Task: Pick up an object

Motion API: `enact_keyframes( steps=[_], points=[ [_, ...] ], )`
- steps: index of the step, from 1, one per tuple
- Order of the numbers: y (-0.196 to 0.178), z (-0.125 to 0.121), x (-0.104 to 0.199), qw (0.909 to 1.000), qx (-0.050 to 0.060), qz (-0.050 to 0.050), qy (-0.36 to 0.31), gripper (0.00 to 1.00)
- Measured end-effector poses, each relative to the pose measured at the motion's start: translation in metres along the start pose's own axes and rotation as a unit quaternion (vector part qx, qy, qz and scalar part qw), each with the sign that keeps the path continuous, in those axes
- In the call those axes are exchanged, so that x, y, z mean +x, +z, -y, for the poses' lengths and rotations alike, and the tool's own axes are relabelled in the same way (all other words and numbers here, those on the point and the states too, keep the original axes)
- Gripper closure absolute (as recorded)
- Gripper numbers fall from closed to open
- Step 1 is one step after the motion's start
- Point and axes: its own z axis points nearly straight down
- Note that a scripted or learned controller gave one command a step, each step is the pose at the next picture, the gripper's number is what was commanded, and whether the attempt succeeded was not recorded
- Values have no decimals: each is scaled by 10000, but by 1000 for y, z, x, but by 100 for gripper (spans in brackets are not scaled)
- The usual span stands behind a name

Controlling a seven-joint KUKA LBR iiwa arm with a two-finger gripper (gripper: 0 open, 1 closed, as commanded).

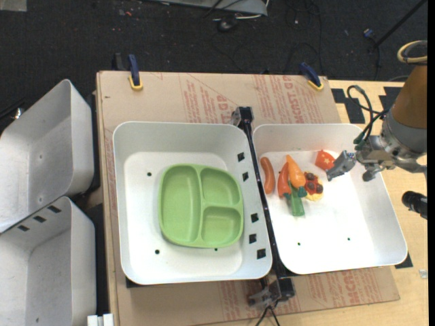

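White plastic all around: two shallow bins side by side on the cardboard-covered desk (204,94). In the left bin (122,202), just a green divided plate (201,206), lying flat near the middle, probably put there as a place for serving, not as a thing to grasp.

In the right bin (380,257), a small heap of toy food, pushed together toward the upper left part, close to the wall shared with the other bin. Among them a reddish sausage (267,175) nearest that wall, an orange carrot (293,172) leaning beside it, a green piece (297,202) below, dark grapes (311,180) and something yellow (314,194) touching one another. A little apart to the upper right, a red piece (325,159), lying alone and so, by judgement, the easiest to take without disturbing the rest.

Reaching in from the right, the grey arm (401,138) with its orange band, wrist bent down over the right bin. Fingers (338,169) spread apart and grasping nothing, one tip just beside the red piece, the other well to the right over bare bin floor. Not yet lowered around any toy, as far as can be judged; height above the floor hard to tell.
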Motion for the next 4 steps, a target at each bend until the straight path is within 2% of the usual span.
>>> enact_keyframes(
  steps=[1, 2, 3, 4],
  points=[
    [-8, -3, 0, 10000, -66, 15, -17, 0],
    [41, -12, 1, 10000, -48, 9, -16, 0],
    [103, -6, -1, 10000, -36, 5, -7, 0],
    [108, -7, -1, 10000, -78, 12, -10, 0]
  ],
)
